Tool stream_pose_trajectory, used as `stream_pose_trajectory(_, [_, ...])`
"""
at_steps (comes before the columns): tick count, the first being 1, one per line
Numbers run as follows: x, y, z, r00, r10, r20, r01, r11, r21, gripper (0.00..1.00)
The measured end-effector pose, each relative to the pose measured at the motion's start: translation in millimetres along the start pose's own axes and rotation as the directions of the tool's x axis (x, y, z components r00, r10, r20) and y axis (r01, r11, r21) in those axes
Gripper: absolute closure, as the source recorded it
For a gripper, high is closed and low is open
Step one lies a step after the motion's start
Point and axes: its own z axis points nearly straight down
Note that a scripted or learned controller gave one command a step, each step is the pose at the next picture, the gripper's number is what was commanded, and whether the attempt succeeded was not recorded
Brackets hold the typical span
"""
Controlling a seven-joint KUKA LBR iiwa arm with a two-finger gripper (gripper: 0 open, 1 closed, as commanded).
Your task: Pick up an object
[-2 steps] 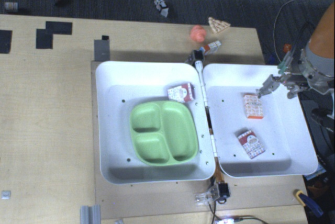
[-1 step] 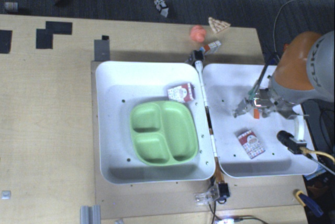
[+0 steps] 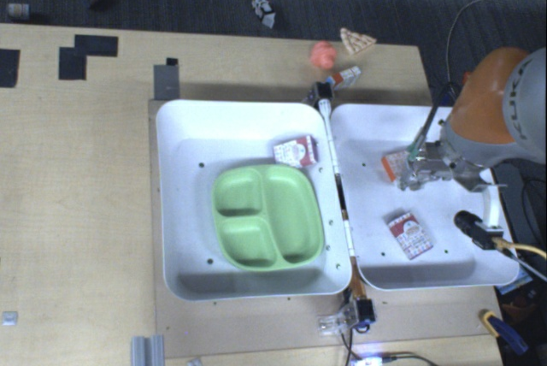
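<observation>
My gripper [image 3: 417, 174] is low in the right bin [image 3: 444, 270], in its upper middle part. A small orange and white object [image 3: 393, 165] lies right beside it on the left, touching or nearly touching it; I cannot tell whether it is held. A red and white packet [image 3: 410, 235] lies flat on the bin floor below the gripper, apart from it. In the left bin [image 3: 179, 185] sit a green divided plate [image 3: 267, 215] and another red and white packet [image 3: 296, 151] at the plate's upper right.
The ridge where the two bins meet [image 3: 338, 185] runs just left of the orange object. On the bench behind the bins lie a pink ball [image 3: 323, 55], a toy pizza slice [image 3: 357, 40] and a small tube-like item [image 3: 344, 78].
</observation>
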Motion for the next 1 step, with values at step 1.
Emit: stream_pose_trajectory(1, [-73.2, 81.3, -50.5, 1.0, -0.001, 0.002, 0.001, 1.0, 0.001, 1.0])
